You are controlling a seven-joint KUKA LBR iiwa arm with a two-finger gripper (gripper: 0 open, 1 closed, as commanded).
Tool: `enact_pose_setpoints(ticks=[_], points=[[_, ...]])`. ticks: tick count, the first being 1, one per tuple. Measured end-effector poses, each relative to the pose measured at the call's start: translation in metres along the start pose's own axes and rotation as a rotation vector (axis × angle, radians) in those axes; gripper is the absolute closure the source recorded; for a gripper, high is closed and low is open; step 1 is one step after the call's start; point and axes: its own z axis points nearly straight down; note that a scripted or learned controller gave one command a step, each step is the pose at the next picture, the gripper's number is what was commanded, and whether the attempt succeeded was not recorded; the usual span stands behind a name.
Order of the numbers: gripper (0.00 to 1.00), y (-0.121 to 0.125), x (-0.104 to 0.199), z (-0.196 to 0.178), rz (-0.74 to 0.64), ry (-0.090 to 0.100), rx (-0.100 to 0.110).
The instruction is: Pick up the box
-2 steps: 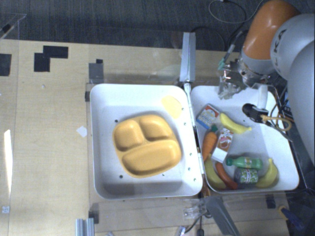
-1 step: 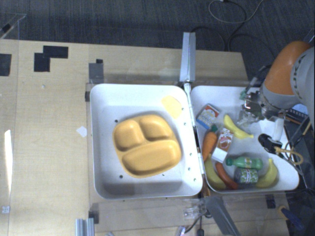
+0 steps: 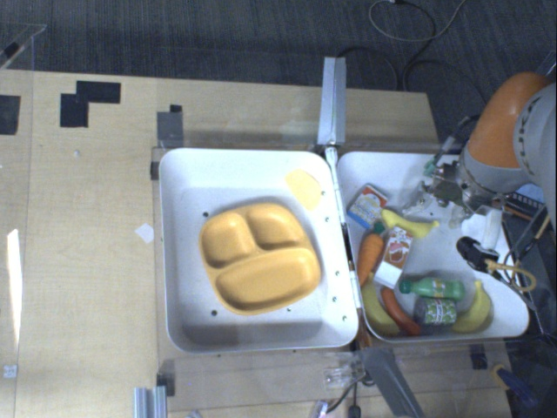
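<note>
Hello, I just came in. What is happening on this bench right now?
A grey robot arm with an orange band reaches in over the right bin, with its hand near the bin's far side. That bin holds a small box, bananas, a carrot and a green bottle. The box lies untouched in the bin. The left bin holds a yellow divided tray.

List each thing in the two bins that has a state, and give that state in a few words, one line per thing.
Yellow tray: right way up, alone in the left bin.
Box: lying tilted near the right bin's left wall.
Green bottle: on its side, capped.
Carrot: lying flat beside the left wall.
Banana: lying flat, unpeeled.
Gripper: low over the right bin's far end.
</note>
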Motion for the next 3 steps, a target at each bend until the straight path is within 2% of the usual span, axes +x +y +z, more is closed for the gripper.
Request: enact_pose_setpoints(ticks=[1,2,3], points=[[0.00,0.048,0.049,0.021,0.075,-0.001,0.000],[0.00,0.038,0.081,0.020,0.139,-0.007,0.000],[0.00,0.037,0.084,0.020,0.177,-0.007,0.001]])
